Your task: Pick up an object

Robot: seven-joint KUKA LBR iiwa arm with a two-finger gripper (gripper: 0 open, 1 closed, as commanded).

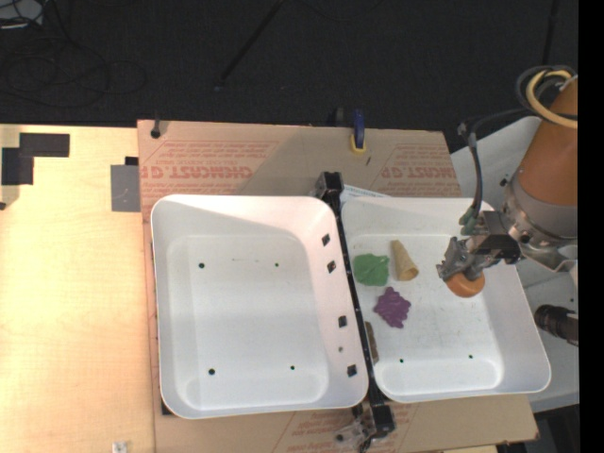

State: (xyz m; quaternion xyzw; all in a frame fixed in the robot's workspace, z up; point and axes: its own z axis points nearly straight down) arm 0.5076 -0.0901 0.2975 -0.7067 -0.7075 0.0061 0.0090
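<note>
My gripper (463, 264) hangs over the right side of the right bin (472, 376), reaching in from the right. Directly under its tip lies a small orange round object (465, 286), partly covered by the gripper; I cannot tell whether it is gripped or just lying on the bin floor. A tan cone (404, 260) lies to the left of the gripper. Beside the cone, near the bin's left wall, is a green lump (370, 270). A purple lump (393, 307) sits just below the green one.
The left bin (179, 253) stands beside the right one, their walls meeting at a black-clipped divider (342, 281). Both bins rest on cardboard (236, 163). The arm's orange band (552, 149) rises at the right edge. A pale wooden bench top (66, 300) lies to the left.
</note>
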